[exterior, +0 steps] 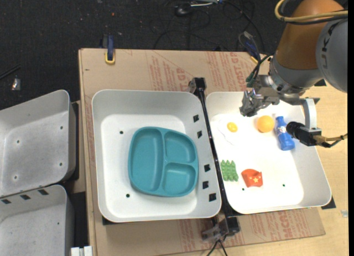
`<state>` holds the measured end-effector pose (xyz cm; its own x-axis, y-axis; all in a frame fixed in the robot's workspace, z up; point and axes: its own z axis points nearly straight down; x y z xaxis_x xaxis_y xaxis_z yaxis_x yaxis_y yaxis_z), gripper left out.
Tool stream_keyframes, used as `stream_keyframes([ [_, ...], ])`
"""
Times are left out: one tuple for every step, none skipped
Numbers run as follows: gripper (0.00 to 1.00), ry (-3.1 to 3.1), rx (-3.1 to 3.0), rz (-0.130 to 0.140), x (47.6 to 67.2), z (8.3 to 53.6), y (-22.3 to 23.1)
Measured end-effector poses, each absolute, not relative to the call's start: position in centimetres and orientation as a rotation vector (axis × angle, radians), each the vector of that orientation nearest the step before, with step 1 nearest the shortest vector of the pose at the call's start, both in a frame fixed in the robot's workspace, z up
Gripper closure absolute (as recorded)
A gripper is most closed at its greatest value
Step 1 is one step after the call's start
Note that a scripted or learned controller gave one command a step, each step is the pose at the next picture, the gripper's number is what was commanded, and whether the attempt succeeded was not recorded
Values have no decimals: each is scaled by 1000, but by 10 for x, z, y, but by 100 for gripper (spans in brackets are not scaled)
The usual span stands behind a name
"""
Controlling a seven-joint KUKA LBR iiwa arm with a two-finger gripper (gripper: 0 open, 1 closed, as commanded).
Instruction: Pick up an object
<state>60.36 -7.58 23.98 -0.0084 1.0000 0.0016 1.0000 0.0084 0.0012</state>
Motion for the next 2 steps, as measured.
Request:
stream_keyframes([
  [100, -2230, -2212, -2, 615, 227, -24],
  [100, -2230, -2215, -5, 631, 237, 27],
])
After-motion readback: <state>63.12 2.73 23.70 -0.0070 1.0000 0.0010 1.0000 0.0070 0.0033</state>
